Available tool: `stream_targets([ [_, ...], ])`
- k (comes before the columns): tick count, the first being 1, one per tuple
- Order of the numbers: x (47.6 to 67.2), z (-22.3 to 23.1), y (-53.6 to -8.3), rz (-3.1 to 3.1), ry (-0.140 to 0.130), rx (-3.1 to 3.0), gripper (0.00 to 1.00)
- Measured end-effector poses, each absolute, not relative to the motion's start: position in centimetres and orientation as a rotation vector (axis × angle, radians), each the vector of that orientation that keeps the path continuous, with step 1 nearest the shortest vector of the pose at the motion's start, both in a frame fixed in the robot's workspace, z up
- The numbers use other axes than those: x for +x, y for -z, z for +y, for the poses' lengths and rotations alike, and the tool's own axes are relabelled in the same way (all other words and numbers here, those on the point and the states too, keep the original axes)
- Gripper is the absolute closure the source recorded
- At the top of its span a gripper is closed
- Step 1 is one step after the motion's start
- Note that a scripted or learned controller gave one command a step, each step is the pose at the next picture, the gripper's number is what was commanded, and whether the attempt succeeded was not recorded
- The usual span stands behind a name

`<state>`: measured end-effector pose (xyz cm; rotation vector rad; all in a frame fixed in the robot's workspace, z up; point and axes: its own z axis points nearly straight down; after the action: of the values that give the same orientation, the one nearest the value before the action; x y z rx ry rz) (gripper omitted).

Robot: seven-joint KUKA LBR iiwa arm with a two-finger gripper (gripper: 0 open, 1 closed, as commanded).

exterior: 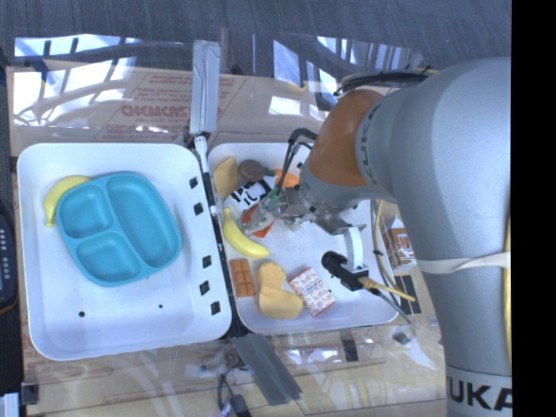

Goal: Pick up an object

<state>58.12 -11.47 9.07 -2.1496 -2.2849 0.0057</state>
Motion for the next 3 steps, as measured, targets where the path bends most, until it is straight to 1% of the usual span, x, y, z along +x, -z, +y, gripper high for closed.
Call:
stream_targets([
  [1,60.0,-9.7,-9.2,-2.306,-0.001,-2.132,0.0],
  [2,60.0,-9.6,-10.1,-2.307,-0.002,-2.128,1.0],
  [3,65.8,-3.0,-19.6,-2.336,0.007,-2.106,1.0],
])
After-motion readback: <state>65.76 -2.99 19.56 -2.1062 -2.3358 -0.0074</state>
